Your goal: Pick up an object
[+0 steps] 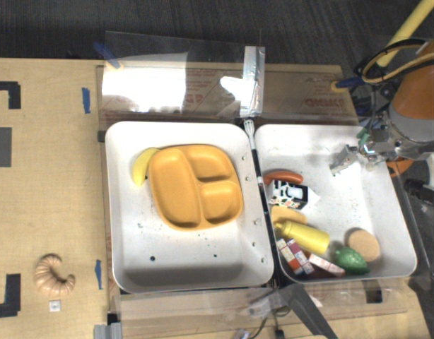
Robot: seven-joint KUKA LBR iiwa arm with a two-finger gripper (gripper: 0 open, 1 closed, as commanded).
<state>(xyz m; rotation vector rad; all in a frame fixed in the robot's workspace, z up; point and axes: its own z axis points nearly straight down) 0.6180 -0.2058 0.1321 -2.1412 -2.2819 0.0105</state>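
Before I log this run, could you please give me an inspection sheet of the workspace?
Surface: light brown bench bearing two shallow white bins, left bin and right bin.
Job's things: orange divided plastic tray over a yellow banana in the left bin; yellow bottle, red sausage, round tan biscuit, green item in the right bin.
Clutter: tan croissant-shaped item on the bench.
Grippers: tool above the right bin, holding nothing visible.
Cables: yellow cable at the arm.
Surroundings: dark floor.
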